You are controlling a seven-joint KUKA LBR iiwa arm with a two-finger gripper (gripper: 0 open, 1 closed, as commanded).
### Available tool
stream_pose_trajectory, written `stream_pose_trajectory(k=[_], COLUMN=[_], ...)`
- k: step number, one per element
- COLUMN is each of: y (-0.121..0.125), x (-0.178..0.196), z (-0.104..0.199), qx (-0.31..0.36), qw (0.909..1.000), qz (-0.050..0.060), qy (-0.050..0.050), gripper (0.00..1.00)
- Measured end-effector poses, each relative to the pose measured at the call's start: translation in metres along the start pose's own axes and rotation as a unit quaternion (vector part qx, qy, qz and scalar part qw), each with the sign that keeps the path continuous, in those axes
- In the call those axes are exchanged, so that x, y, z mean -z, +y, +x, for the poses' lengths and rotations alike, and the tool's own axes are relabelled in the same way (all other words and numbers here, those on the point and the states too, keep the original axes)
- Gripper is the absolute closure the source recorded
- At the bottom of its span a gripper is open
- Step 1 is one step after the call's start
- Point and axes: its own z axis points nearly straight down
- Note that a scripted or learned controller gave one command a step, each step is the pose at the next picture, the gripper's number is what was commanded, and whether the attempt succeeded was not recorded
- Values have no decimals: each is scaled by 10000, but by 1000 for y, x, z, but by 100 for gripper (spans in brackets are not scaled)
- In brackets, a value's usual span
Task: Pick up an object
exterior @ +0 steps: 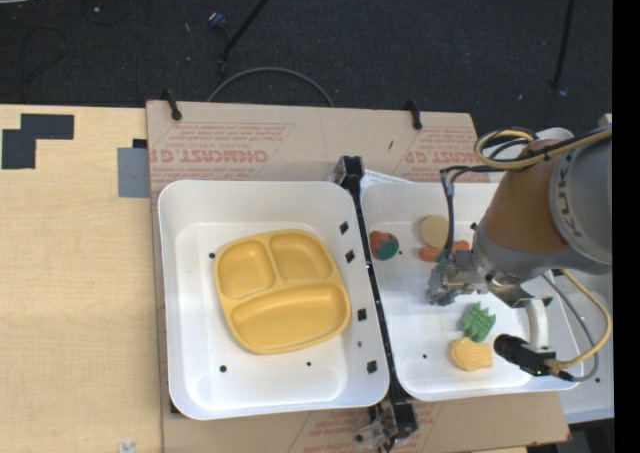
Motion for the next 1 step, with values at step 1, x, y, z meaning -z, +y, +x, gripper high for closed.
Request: stream_pose_trajectory(k=[1], y=[9], x=[46], z=[-1], qx=[33], qw=[10000], qz=[-17], qy=[-8], gripper=[100])
